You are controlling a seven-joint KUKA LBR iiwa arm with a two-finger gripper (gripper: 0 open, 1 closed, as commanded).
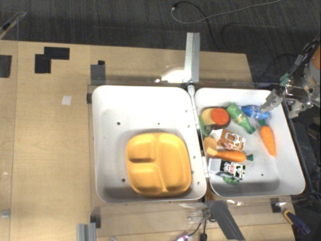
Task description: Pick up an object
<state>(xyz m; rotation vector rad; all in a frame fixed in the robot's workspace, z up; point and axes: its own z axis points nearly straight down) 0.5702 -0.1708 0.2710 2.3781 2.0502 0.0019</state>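
- Reaching in from the right edge of the view: grey arm [303, 90], with the gripper [269, 103] slanted down over the upper right corner of the right bin [296, 182].
- Ending just beside a blue object [255, 113], at its upper right; contact or a small gap cannot be told.
- Showing too little of the gripper to tell how far open it is; nothing seen in its grasp.
- Lying in the right bin, all candidate things for the pick, crowded toward its left and middle:
  - blue object near the top, touching or just beside a green bottle-shaped toy [239, 118] on its left;
  - red-and-yellow round toy [216, 116] left of the green one, near the divider between the bins;
  - toy carrot [268, 140] lying alone toward the right wall, leafy end up, below the blue object;
  - small orange-and-white carton [231, 140] in the middle, with a yellow piece [210, 145] at its left;
  - second carrot-like orange toy [231, 155] lying crosswise just below the carton;
  - black-and-white carton [232, 169] lowest of the group, just beneath that orange toy.
- Resting in the left bin [108, 109], toward its lower right: yellow divided plate [158, 163], with one long compartment and two smaller ones.
- Standing side by side on a pale wooden bench [45, 149]: both bins, with a metal post [192, 59] above their shared edge.
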